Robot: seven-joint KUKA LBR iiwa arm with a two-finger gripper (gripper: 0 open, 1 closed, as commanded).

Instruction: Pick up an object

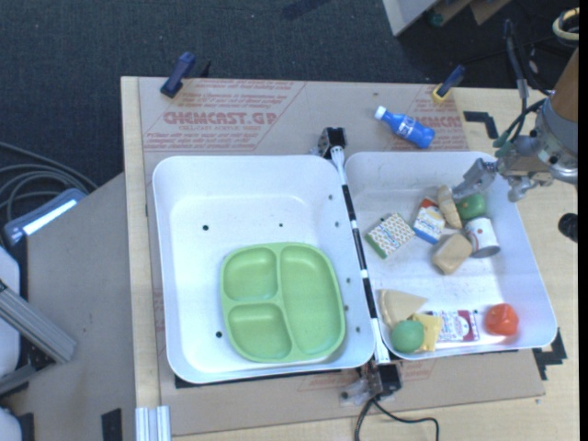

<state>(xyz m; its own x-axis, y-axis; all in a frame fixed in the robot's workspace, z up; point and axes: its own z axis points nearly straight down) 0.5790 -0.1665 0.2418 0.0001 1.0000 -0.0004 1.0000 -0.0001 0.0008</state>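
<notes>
While your gripper hovers at the right bin's far edge, fingers parted, holding nothing, green ball just beside it, red tomato well apart.

left bin: tray | right bin: toys (bottle behind)

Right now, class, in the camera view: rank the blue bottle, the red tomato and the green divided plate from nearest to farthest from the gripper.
1. Blue bottle, on the bench behind the right bin, nearest the gripper.
2. Red tomato, right bin's front corner.
3. Green divided plate, left bin.
</notes>
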